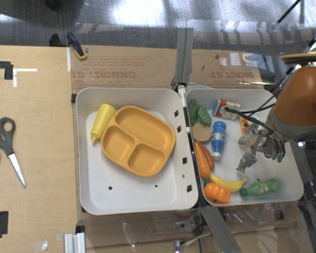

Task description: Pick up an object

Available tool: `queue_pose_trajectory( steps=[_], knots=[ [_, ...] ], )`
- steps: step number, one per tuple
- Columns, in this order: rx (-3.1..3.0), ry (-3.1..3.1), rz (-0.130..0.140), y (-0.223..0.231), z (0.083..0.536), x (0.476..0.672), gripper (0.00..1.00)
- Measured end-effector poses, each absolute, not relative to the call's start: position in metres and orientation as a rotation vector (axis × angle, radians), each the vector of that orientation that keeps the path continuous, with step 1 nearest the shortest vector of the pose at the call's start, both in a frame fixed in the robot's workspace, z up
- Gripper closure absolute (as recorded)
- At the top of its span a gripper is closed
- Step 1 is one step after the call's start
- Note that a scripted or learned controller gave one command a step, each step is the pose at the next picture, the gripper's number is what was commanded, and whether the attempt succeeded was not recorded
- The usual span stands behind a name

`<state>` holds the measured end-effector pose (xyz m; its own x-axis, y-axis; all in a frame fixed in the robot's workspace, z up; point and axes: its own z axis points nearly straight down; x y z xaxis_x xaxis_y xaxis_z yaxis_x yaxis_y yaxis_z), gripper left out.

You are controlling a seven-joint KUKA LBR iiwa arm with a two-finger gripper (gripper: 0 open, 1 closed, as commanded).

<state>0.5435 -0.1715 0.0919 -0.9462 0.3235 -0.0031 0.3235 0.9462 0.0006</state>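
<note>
From the overhead camera I see the arm (300,96) reaching in from the right, its orange band above the right bin (289,186), with the gripper (251,152) hanging over the bare white floor in the middle of that bin. I cannot tell from here how the claw is set, and nothing shows caught in it. The toys lie around it: a banana (229,183) just below, a green bottle (260,187) to its lower right, a blue and white bottle (218,137) to its left, a carrot (203,159) along the bin's left wall, an orange fruit (217,193) touching the banana's left end, and a green leafy vegetable (198,113) near the top left corner. In the left bin (89,194) I see a yellow divided tray (139,139) with a yellow bottle (102,121) against its upper left edge. Scissors (8,146) lie on the bench well to the left.
</note>
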Motion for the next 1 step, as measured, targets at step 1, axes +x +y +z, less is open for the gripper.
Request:
queue_pose_trajectory(
  steps=[1],
  knots=[
    [0.715, 3.054, -0.001, -0.143, 0.0934, 0.6021, 0.0]
  ],
)
